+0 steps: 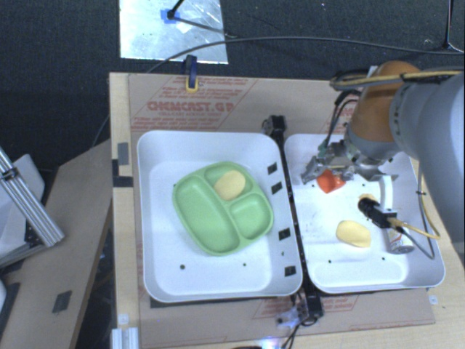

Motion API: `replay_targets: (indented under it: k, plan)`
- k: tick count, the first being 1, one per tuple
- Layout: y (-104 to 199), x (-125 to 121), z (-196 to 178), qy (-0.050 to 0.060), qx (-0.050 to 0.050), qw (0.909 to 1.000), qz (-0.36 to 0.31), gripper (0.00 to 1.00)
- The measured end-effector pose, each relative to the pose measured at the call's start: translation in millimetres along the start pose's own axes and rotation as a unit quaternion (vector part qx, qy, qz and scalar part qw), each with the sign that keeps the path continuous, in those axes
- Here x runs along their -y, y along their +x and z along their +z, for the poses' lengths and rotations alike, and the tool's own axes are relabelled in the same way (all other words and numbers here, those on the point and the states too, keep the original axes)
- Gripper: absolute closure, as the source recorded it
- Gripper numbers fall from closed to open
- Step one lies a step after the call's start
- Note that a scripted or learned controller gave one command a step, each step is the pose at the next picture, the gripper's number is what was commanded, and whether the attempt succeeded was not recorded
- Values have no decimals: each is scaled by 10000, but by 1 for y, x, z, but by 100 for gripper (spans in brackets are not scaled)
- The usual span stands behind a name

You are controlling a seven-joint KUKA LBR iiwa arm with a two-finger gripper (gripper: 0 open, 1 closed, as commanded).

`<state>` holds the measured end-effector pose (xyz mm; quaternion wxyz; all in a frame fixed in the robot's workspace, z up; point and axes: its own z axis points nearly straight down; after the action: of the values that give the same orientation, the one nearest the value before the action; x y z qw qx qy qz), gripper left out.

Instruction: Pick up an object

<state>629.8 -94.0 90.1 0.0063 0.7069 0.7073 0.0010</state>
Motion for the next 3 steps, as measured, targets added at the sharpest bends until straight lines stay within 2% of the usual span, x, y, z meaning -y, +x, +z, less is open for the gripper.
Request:
replay_targets:
  k: [1,2,3]
  plan:
    - [-2,-5,-17,-94,23,10000,10,100]
    - [-6,-4,-61,31,-35,10000,9,100]
    - [2,-3,-110,20,-36,10000,-24,100]
